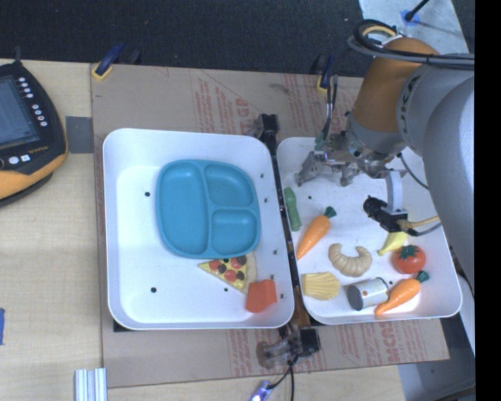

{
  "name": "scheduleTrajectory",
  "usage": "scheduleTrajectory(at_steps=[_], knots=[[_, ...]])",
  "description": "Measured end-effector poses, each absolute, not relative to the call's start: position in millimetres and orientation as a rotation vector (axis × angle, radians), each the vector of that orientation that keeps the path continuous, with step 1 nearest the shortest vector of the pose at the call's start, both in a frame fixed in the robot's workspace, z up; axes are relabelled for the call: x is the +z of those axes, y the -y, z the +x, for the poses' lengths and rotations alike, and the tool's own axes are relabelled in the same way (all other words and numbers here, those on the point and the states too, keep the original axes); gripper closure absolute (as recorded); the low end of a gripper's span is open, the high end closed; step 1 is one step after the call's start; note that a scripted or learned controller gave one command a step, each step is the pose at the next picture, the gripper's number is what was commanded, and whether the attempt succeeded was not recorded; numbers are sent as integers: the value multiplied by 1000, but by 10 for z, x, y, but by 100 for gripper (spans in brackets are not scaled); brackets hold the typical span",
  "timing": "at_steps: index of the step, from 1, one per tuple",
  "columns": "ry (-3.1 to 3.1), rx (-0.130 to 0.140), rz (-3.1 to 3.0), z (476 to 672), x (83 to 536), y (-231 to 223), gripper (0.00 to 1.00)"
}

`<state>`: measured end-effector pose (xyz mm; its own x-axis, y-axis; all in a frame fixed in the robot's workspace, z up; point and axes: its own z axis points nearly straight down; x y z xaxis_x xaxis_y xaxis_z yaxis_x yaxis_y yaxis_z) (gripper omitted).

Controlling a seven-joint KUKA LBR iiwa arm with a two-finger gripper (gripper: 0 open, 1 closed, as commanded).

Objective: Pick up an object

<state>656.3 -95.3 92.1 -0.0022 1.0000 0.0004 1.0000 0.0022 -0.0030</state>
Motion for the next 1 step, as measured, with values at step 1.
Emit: scheduleTrajectory(at_steps=[1], knots=[[2222,3,-2216,6562,920,943,0]])
